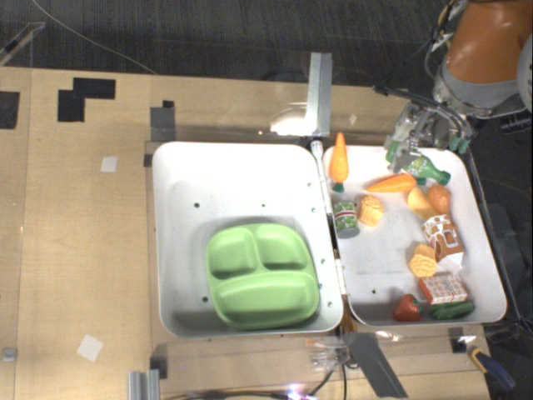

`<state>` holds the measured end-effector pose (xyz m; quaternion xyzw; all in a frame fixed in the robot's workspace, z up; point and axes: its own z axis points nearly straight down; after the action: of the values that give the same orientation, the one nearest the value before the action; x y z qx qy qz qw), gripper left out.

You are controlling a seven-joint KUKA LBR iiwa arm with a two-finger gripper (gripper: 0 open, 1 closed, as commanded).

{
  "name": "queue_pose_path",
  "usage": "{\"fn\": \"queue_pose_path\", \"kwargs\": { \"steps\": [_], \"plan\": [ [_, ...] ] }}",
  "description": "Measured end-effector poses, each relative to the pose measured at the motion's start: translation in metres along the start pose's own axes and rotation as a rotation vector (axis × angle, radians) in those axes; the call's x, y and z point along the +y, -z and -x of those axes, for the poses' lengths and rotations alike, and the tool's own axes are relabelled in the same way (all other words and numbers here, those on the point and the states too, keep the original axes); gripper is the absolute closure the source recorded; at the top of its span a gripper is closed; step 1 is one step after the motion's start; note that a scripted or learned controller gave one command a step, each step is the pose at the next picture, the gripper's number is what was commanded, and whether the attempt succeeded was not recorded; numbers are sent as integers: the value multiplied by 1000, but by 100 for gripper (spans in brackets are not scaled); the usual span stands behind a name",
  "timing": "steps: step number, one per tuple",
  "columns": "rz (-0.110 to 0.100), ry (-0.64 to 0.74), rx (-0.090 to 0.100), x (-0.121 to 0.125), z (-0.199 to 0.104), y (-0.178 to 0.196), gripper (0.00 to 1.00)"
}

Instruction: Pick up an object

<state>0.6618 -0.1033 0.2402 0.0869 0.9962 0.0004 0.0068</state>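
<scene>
Gripper [414, 144] at right bin's [491, 248] back edge over green bottle [427, 168], grip state unclear; drop straight, centre on bottle, avoid the carrot [391, 183].

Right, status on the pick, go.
Hand low over right bin top corner, nothing seen gripped. Green bottle just beside it. Carrot and other toy food crowd close.
</scene>
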Motion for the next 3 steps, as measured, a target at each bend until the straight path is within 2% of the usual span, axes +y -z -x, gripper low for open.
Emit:
{"fn": "queue_pose_path", "kwargs": {
  "steps": [3],
  "plan": [
    [2,12,-31,4,7,40,100]
  ]
}}
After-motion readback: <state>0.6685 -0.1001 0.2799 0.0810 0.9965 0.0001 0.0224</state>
